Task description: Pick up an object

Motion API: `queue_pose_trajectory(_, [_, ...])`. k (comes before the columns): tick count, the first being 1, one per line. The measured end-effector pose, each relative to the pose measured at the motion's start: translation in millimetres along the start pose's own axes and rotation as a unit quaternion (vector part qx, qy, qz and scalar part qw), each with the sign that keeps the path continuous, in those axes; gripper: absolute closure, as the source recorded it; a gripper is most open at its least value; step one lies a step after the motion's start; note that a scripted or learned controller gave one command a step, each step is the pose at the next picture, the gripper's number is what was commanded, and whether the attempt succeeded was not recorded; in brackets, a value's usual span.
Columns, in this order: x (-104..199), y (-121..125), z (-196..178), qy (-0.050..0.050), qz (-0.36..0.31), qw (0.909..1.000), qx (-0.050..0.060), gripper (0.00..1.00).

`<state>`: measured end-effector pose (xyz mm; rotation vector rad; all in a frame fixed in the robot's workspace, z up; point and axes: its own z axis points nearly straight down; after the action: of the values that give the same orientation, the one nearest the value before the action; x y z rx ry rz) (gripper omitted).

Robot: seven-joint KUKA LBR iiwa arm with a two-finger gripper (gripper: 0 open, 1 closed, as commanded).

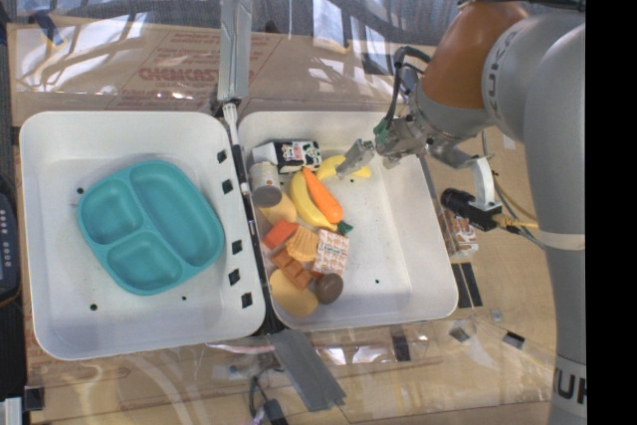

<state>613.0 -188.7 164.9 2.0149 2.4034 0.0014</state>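
Observation:
A heap of toy food lies along the left side of the right bin. It includes a yellow banana, an orange carrot, a black-and-white carton, a grey can, orange blocks, a printed packet and a brown ball. My gripper hangs low at the back of the right bin, just right of the carrot's top end. It is over a small yellow piece, which it partly hides.
The left bin holds a teal divided plate. A black hinge strip runs between the two bins. The arm's grey body and cables overhang the right bin's right rim.

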Motion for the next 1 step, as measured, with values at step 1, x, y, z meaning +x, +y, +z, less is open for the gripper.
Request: queue_pose_trajectory(1, [57.3, 32.8, 71.9, 0.004, 0.066, 0.9978, 0.006, 0.0])
